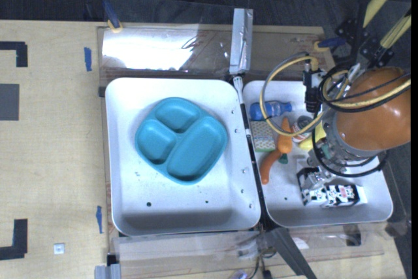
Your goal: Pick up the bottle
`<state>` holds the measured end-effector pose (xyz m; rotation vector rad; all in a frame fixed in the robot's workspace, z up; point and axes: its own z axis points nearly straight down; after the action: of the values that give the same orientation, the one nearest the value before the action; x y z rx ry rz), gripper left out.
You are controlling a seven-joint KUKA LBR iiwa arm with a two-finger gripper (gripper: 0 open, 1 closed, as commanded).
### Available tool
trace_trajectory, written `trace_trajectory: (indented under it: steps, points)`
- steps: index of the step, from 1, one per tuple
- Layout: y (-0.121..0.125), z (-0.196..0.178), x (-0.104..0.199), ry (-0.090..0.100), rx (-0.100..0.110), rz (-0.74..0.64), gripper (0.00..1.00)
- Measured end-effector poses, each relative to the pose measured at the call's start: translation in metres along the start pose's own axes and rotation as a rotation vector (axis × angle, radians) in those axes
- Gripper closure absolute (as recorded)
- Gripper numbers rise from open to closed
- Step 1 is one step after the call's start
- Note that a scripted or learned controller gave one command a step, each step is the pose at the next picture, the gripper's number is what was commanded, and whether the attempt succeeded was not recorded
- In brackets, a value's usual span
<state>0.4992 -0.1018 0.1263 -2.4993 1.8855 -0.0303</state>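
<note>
Item: bottle [273,109], blue, lying in the far left part of the right bin [375,209], beside an orange carrot-like toy [274,157]. Likely light, smooth plastic, stiff but slippery; best taken across the middle of its body. Left bin [117,140] holds a blue divided plate [181,139]. Claw [323,183] sits low over the right bin near a patterned black-and-white object [330,195]; whether spread or pressed together cannot be told. Arm and cables hide much of that bin.
</note>
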Motion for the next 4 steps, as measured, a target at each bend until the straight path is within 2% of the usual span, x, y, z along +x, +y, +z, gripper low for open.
trace_trajectory:
  steps: [1, 2, 3, 4]
  points:
    - [0.003, 0.015, -0.008, 0.019, 0.013, -0.301, 1.00]
    - [-0.010, 0.017, 0.016, 0.016, 0.006, -0.757, 1.00]
    - [0.001, 0.017, 0.040, 0.009, 0.012, -1.102, 1.00]
    - [0.044, -0.037, 0.112, -0.020, -0.009, -1.027, 1.00]
